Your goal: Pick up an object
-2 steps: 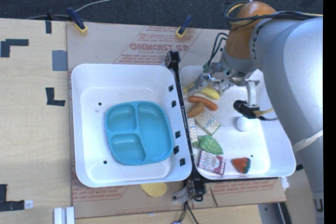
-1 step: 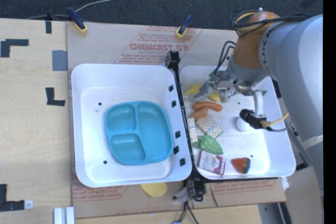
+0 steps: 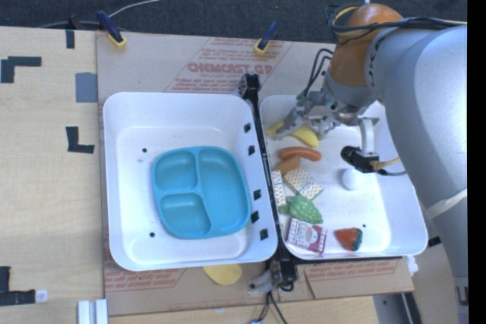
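Note:
My gripper (image 3: 301,124) hangs low over the far left part of the right bin (image 3: 395,235), under the grey arm with its orange band. Directly beneath and beside it lies a yellow banana-shaped piece (image 3: 308,137). Just in front of that lies an orange-red sausage (image 3: 298,155). Further toward the front are a checkered waffle piece (image 3: 298,180), a green leafy item (image 3: 304,208), a pink packet (image 3: 306,236), a red fruit (image 3: 348,238) and a small white ball (image 3: 348,179). I see nothing lifted off the bin floor.
The left bin (image 3: 125,125) holds a blue divided plate (image 3: 201,190). A black divider (image 3: 257,140) runs between the bins. A yellow disc (image 3: 222,274) lies on the cardboard just in front of the left bin. Blue and yellow clamps hold the cardboard at the back.

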